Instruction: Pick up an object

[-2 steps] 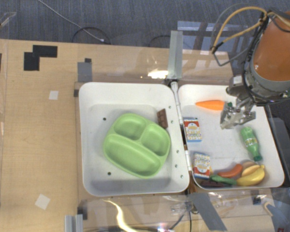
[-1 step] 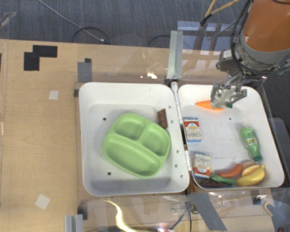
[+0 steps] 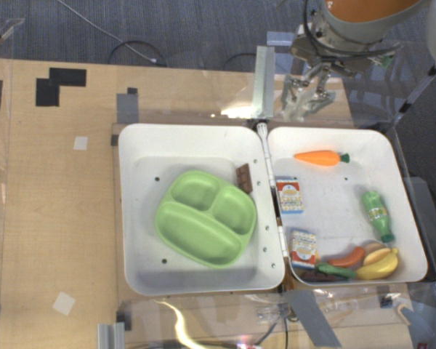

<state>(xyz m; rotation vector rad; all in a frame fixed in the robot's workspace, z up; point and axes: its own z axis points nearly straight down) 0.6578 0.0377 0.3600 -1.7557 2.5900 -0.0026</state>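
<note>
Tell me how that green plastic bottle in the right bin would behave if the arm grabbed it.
The green plastic bottle lies on its side, so a nudge would probably roll it. It looks rigid, smooth and rounded, so it might slip. It is probably light, being toy-sized.

Two white bins (image 3: 196,138) on wooden bench (image 3: 51,195)

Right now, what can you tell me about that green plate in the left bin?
The green plate is a light green, plastic-looking dish with three hollows: two smaller ones toward the back and one long one in front. It lies flat, right way up, turned at a slant in the left bin. A small brown block sits at its back right rim. Nothing lies in it.
</note>
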